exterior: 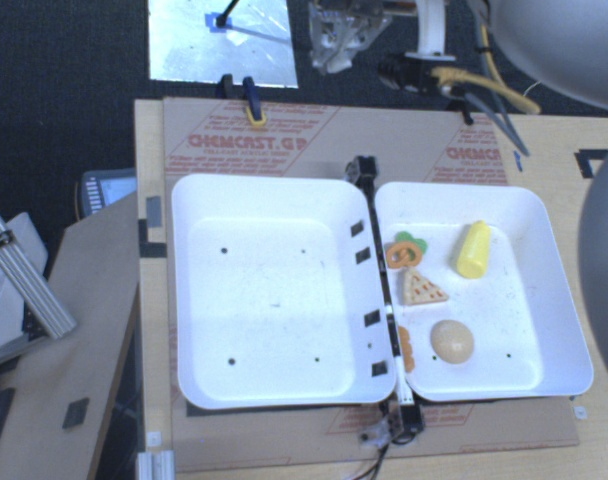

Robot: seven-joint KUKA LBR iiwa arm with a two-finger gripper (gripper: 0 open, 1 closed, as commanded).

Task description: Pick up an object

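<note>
We read this as the approach step, nothing lifted yet. The gripper hangs high at the frame's top, well apart from both bins; it is blurred, so we cannot tell its state. Four toys lie in the right bin, near the divider: yellow bottle, orange-green piece, wedge, tan ball. The bottle looks like the likeliest target; its long axis runs nearly up-down in view, top leaning slightly right. Next move calls for descending over it, closing across its short width.

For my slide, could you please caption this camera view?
The hand hangs above the bench, beyond two white bins; the right bin holds a yellow bottle, pizza slice and tan ball.
</note>
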